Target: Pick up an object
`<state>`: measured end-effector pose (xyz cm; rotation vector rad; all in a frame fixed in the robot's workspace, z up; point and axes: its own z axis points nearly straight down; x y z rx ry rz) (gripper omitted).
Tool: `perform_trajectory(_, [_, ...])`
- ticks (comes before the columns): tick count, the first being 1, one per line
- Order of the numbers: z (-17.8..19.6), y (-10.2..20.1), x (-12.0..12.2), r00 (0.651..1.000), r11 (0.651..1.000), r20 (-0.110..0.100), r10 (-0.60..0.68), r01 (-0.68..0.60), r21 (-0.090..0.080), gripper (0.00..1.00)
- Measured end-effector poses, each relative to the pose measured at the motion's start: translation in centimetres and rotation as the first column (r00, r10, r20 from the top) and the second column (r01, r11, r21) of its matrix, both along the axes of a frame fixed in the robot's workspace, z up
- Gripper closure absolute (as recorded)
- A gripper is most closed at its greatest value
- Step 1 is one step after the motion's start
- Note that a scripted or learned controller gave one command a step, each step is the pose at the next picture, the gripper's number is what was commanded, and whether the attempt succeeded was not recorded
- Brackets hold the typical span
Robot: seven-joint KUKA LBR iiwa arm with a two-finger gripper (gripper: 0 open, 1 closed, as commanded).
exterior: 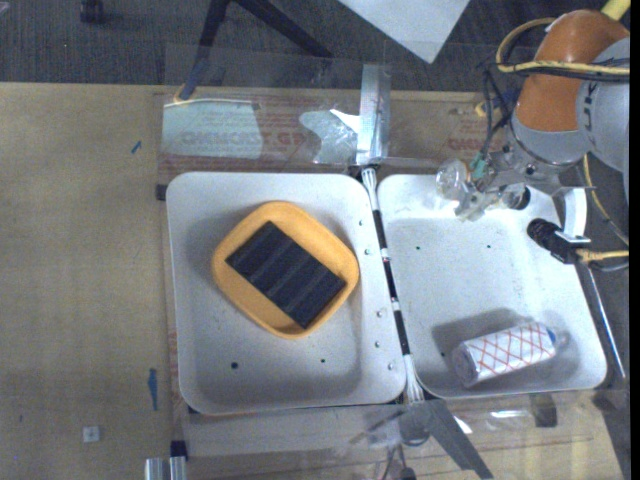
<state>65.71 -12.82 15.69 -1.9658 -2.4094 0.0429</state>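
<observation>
A yellow-orange rounded block with a black ribbed top (pixel 285 268) lies tilted in the middle of the left bin (pixel 200 368). On its side near the front of the right bin (pixel 450 248) lies a white bottle with a red lattice pattern (pixel 505 351). My gripper (pixel 466 194) hangs over the far edge of the right bin, well behind the bottle and to the right of the yellow block. Nothing is visibly held in it. The grey arm with its orange band (pixel 570 58) comes in from the upper right.
A metal divider (pixel 385 268) runs between the two bins. Clear plastic sheeting and a metal bracket (pixel 372 123) lie behind the bins. Black cable fittings (pixel 555 238) sit at the right bin's right rim. An office chair base (pixel 220 8) stands on the floor beyond.
</observation>
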Motion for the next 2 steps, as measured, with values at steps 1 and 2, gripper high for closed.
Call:
perform_trajectory(1, [0.0, 0.1, 0.0, 1.000, 1.000, -0.003, 0.000, 0.000, 0.002, 0.00])
perform_trajectory(2, [3.5, -5.7, 1.1, 0.990, 0.991, 0.047, -0.133, 0.134, -0.001, 0.00])
